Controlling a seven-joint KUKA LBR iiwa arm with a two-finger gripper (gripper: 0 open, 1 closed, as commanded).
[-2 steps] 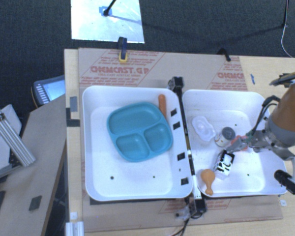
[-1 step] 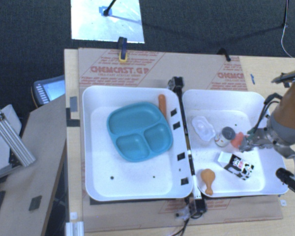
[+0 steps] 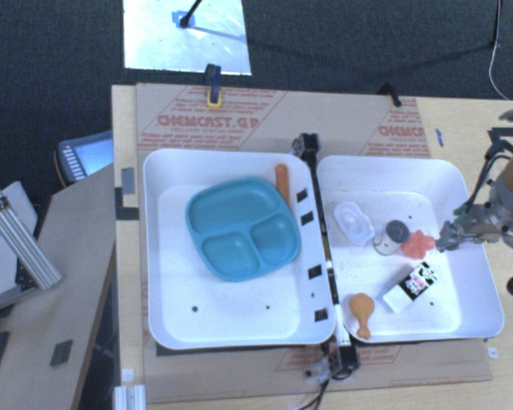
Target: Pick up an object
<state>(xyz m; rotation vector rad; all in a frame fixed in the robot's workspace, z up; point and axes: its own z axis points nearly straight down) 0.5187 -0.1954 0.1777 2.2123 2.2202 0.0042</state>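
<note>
The gripper hung by the right bin's right edge, beside a red toy; its jaw state was unclear.

Red-pink toy flat in right bin, centre-right, beside small grey-capped jar.

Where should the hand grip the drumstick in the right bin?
Grip the drumstick across its narrow lower end, coming straight down. It lies flat near the bin's left wall with its fat end up-view, so the slim shaft should fit between fingers better. The hand sits to the right, by the red piece.
</note>
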